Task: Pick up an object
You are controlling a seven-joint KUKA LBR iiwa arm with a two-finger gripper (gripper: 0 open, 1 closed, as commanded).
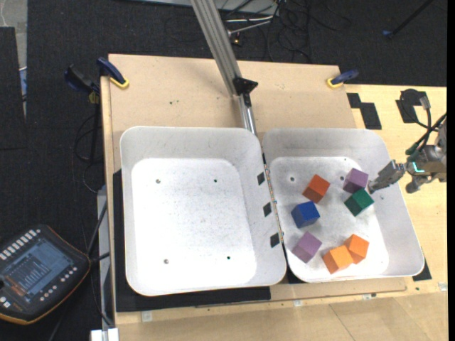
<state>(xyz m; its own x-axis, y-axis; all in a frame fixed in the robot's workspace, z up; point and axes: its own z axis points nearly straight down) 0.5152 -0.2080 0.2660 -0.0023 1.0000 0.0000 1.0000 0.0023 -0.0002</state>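
Camera view: six blocks crowd the right bin (398,258); gripper (387,176) hangs at its right edge, just beside purple block (355,180) and green block (359,202); jaw state unclear.

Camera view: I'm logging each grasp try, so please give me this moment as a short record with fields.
bins: left bin; right bin, side by side on the bench
right bin contents: orange cube, purple cube, green cube, blue cube, second purple cube, two orange cubes touching
gripper: gripper at the right bin's right rim, beside the purple and green cubes
held: no cube visible between its fingers
task state: pick not yet done
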